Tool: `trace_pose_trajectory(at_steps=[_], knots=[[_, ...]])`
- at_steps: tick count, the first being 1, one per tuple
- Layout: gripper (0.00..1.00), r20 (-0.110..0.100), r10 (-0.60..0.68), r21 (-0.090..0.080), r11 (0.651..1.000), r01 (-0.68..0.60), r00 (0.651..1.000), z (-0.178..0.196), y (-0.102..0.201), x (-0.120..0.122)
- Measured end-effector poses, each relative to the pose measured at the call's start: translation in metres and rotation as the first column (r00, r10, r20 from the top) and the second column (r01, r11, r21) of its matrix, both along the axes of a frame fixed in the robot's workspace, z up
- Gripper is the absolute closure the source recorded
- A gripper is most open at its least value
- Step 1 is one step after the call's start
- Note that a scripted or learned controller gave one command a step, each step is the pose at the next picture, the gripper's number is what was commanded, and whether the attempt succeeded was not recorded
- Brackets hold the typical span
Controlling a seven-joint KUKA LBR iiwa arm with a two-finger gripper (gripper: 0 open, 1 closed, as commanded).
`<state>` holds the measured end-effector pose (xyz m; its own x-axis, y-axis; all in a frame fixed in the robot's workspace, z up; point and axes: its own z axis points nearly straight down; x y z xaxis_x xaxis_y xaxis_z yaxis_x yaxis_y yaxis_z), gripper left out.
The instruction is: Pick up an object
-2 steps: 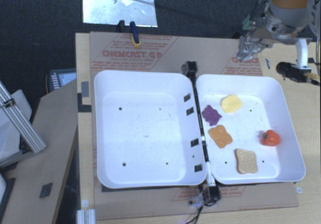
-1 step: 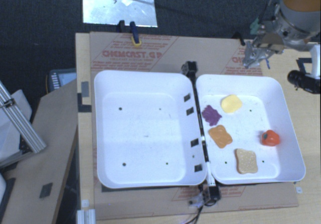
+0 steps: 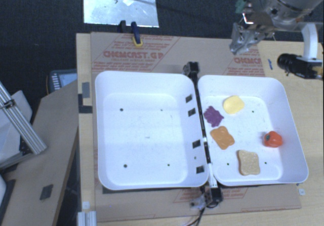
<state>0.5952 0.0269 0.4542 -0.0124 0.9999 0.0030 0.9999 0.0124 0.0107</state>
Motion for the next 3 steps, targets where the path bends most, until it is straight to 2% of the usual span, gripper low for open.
trace_pose_trajectory(at_steps=[1, 2, 3], knots=[[1.00, 0.003, -0.003, -0.001, 1.000, 0.003, 1.000, 0.087, 0.052, 0.029], [1.00, -0.015, -0.001, -0.001, 1.000, 0.001, 1.000, 0.042, 0.092, -0.088], [1.00, -0.009, -0.001, 0.000, 1.000, 0.001, 1.000, 0.046, 0.155, -0.110]])
